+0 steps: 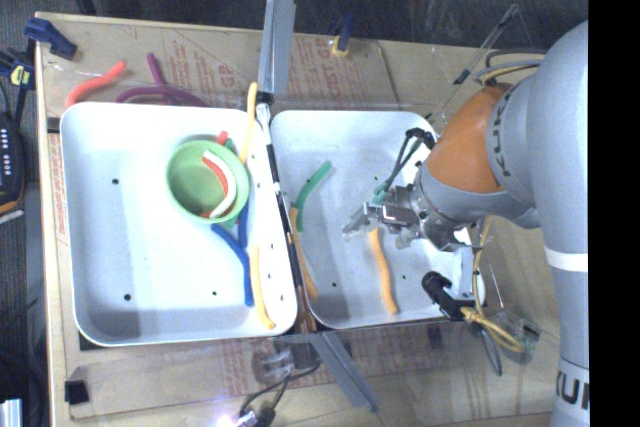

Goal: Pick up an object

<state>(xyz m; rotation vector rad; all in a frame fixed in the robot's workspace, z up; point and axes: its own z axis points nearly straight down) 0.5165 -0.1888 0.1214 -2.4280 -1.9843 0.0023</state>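
- The grey arm (530, 145), with its orange band, reaches in from the right and bends down over the right bin (345, 140).
- The gripper (368, 220) sits low inside that bin, near its middle, pointing toward the left.
- Whether the gripper is open or closed cannot be told; no object is seen held by it.
- An orange stick (384, 273) lies on the bin floor just below the gripper, running down toward the near wall.
- A green curved strip (310, 187) lies to the gripper's left, near the divide between the bins.
- The left bin (100, 245) holds a green bowl (205, 180) with a red and white piece inside it.
- A blue strip (238, 255) lies below the bowl, and a yellow stick (258, 265) runs along the left bin's right wall.
- Behind the left bin, an orange piece (95, 83) and a purple loop (160, 93) rest on the bench (190, 50).
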